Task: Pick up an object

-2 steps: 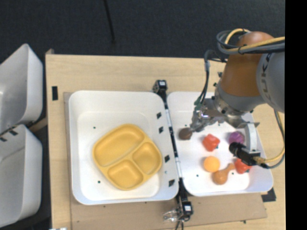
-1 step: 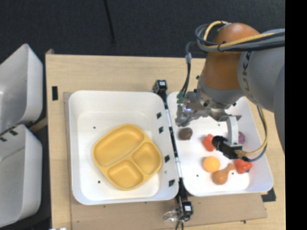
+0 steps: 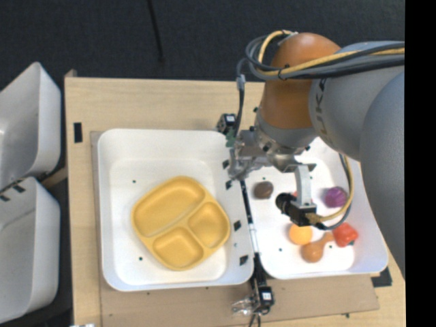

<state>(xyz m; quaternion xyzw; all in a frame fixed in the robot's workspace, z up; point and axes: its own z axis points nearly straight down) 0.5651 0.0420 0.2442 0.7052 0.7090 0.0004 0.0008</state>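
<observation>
Tool (image 3: pixel 242 161) hangs under the wrist over the upper end of the shared rim (image 3: pixel 249 231) where the 2 bins meet. From my screen I cannot tell how far open it is, or whether it has hold of anything. All I get there is a dark tangle of metal.

With only 1 arm, the move I would plan turns on one relation. The brown lump (image 3: pixel 263 190) lies just off that rim on the arm's side, a little further down the rim than the tool. It is the closest thing to the tool, so I judge a short shift off the rim and a descent would put the tool over it.

The lump is small, rounded and a dull dark brown. It looks slightly wider than tall, with no real long axis, so I doubt wrist angle matters much. It sits on bare white floor, apart from everything else.

Further from the rim on that same side are 4 more pieces: a purple piece (image 3: pixel 334 197), a yellow-orange ball (image 3: pixel 300 234), a tan pear-shaped piece (image 3: pixel 313 251) touching the ball, and a red piece (image 3: pixel 346 234).

Across the rim lies a yellow tray (image 3: pixel 180 221) with 3 compartments. It is flat and wide, which I judge a poor first target.
</observation>
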